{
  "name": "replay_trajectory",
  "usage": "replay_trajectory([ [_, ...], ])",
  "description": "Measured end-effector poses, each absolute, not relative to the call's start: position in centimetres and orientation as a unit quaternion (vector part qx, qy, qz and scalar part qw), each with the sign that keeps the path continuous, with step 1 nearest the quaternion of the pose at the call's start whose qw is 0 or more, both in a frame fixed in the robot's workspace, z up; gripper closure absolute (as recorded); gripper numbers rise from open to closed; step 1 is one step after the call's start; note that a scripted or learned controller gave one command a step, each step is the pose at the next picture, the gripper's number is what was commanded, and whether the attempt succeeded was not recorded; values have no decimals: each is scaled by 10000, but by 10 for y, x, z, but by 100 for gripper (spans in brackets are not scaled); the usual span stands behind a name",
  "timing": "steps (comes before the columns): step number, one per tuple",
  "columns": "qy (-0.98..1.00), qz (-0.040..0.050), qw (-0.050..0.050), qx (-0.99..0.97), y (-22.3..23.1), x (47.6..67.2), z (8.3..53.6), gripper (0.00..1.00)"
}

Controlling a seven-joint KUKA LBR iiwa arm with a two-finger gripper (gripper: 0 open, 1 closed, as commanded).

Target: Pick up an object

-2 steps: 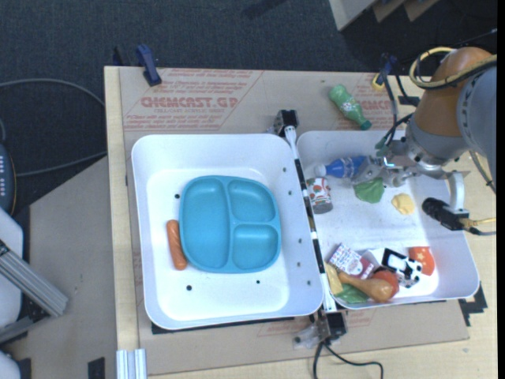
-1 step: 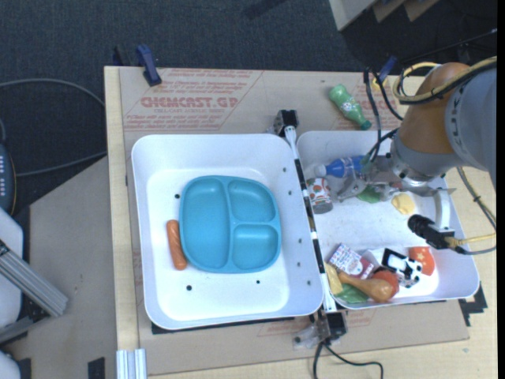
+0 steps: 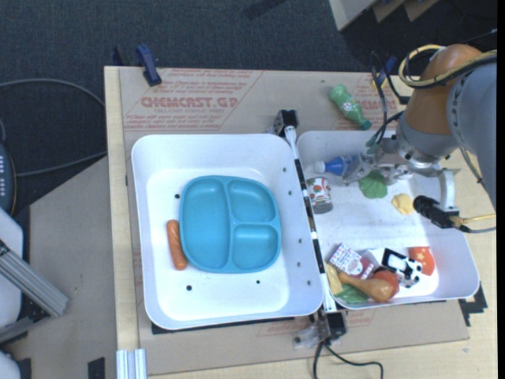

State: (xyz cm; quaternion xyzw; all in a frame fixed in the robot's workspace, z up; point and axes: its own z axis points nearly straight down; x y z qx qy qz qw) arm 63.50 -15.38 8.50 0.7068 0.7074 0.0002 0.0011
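My gripper [image 3: 384,164] hangs over the back of the right bin [image 3: 465,251], under the grey wrist and its orange band. Just below it lies a green, rounded object [image 3: 373,185], touching or nearly touching the gripper. To its left a small blue bottle [image 3: 338,166] rests on its side, and a red and white can [image 3: 319,195] stands by the bin's left wall. A yellow piece [image 3: 403,204] lies to the right of the green object. The wrist hides the gripper's tip.
Several toys are piled in the right bin's front corner, among them a red and white packet [image 3: 349,260] and a black and white item [image 3: 402,264]. The left bin [image 3: 150,164] holds a blue divided plate [image 3: 230,223] and an orange sausage [image 3: 176,244]. A green bottle [image 3: 349,105] lies on the bench behind.
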Motion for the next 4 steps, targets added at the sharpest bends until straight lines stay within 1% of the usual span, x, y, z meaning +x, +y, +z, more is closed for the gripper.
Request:
replay_trajectory([
  [1,7071,-4,-4,7071,-172,625,85,0],
  [2,7073,-1,9,7069,-172,625,95,100],
  [3,7074,7,23,7068,-185,635,156,100],
  [4,7075,1,13,7067,-185,634,155,0],
])
